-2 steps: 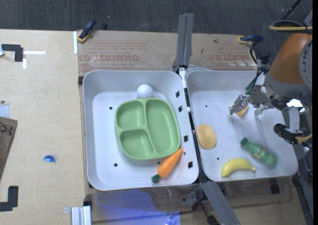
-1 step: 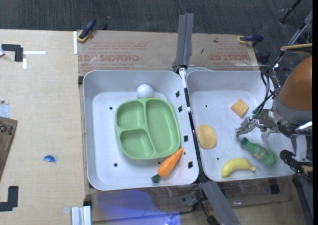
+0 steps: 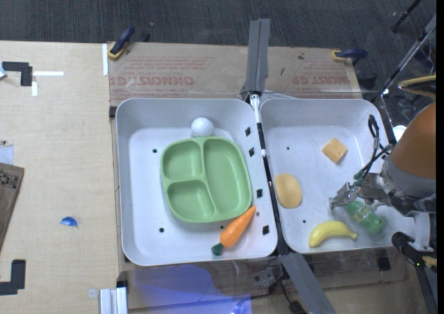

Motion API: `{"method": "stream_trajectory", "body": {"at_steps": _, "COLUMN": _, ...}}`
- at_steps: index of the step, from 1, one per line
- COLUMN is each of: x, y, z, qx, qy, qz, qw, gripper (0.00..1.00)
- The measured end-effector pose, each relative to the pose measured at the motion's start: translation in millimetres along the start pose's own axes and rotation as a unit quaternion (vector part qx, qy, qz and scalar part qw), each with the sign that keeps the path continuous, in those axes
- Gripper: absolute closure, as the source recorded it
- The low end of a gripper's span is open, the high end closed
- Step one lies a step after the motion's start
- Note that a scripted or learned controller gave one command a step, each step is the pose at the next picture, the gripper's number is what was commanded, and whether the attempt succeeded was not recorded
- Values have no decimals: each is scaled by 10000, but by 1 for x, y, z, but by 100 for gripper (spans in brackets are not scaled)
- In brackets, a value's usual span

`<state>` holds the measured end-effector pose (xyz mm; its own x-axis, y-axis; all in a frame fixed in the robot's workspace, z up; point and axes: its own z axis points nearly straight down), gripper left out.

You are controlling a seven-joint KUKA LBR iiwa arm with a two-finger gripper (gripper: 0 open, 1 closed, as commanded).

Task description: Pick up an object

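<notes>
Green bottle [image 3: 366,217] lies low in the right bin [image 3: 316,115], right at the gripper [image 3: 352,198], just beside one banana [image 3: 331,233]; can't tell from this angle whether the jaws are wide, narrow or closed on it. My read: pick is at the reach/grasp stage, nothing lifted clear yet, so grasp and lift remain. Count: right bin also holds one yellow block [image 3: 334,150] and one tan oval piece [image 3: 288,190]; left bin [image 3: 139,167] has one green divided plate [image 3: 206,179], one carrot [image 3: 237,227], one white ball [image 3: 202,126].
</notes>
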<state>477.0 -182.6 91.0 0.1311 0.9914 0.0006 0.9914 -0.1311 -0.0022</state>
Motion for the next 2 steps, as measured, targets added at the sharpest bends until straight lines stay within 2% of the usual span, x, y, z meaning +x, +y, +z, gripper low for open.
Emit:
{"method": "stream_trajectory", "body": {"at_steps": 1, "x": -1, "y": 26, "z": 0, "qx": -1, "qy": -3, "qz": -10, "qw": 10000, "gripper": 0}}
{"method": "stream_trajectory", "body": {"at_steps": 2, "x": -1, "y": 26, "z": -8, "qx": 13, "qy": 4, "qz": 1, "qw": 10000, "gripper": 100}}
